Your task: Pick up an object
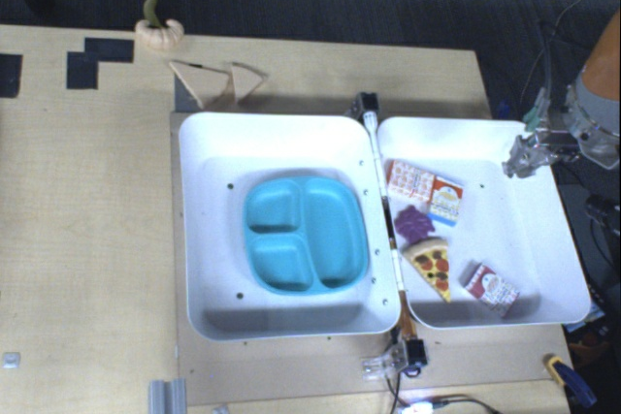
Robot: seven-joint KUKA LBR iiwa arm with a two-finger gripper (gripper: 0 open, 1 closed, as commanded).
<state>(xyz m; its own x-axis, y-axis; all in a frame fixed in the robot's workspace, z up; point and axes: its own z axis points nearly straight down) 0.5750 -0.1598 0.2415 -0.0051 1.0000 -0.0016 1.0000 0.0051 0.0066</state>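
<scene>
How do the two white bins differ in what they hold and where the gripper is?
The left bin holds one blue tray; the right bin holds several small items, among them a pizza slice. The gripper hangs at the right bin's far right rim, away from the left bin. Both are shallow and white.

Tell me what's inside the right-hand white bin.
The right bin holds a red and white carton, a purple grape bunch, a pizza slice and a small red box. Anything beneath them is covered.

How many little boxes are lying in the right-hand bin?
2. A red and white carton lies at the right bin's upper left. A smaller red box lies near its lower right. None looks hidden.
</scene>
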